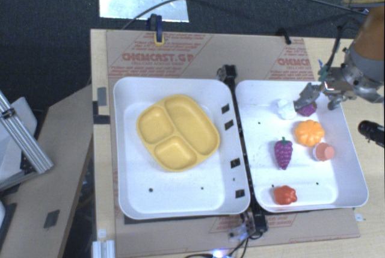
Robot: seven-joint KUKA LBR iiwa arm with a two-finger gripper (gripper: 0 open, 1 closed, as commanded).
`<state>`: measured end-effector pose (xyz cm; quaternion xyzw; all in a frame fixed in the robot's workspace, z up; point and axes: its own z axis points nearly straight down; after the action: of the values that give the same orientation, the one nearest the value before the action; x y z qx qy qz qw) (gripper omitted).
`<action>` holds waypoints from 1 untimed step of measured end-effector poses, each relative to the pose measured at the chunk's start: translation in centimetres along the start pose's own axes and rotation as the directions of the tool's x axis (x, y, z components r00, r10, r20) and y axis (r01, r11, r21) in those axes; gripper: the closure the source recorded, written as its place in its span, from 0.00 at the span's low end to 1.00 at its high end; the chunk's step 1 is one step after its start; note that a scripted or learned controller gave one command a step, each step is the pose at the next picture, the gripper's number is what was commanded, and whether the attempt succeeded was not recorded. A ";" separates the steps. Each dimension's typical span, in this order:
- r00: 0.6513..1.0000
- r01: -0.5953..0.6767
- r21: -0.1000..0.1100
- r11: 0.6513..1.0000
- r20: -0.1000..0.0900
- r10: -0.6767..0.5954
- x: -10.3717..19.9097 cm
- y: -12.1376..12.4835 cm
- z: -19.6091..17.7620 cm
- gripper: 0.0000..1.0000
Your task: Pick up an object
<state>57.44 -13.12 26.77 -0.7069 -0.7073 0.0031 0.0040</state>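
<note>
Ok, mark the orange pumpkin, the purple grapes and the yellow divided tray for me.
orange pumpkin (308, 132): camera view, middle of its ribbed top.
purple grapes (283, 153): camera view, centre of the bunch.
yellow divided tray (177, 132): camera view, on the ridge where its three compartments meet.
</note>
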 end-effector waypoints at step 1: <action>1.000 0.002 -0.012 1.000 0.002 -0.002 0.0 0.2 -0.7 0.00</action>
<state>57.63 -13.10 27.43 -0.7061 -0.7082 -0.0003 -0.0007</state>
